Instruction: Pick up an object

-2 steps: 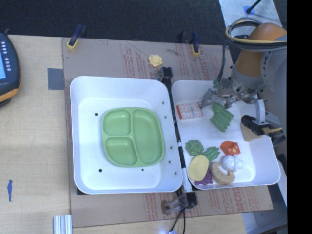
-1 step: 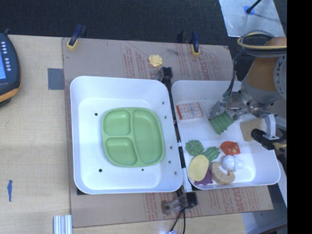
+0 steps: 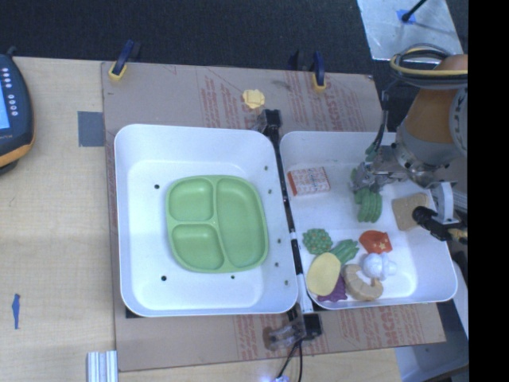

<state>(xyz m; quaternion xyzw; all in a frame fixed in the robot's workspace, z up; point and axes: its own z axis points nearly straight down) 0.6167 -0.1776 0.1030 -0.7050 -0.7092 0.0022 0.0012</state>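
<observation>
Two white bins [image 3: 127,213] on the bench: one green tray [image 3: 216,223], several toys (jaws [image 3: 367,180] state unclear).

Robotics lab: clamped cardboard [image 3: 199,94] on bench, two white bins [image 3: 127,213], teach pendant [image 3: 12,106], KUKA arm [image 3: 429,110].

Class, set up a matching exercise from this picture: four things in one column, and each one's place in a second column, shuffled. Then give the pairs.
Things:
1. green plate
2. red box
3. yellow lump
4. end effector

Places:
A. on the cardboard beyond the bins
B. in the left bin
C. over a green item in the right bin
D. right bin, near the divider

Pairs: 1-B, 2-D, 3-A, 4-C
</observation>
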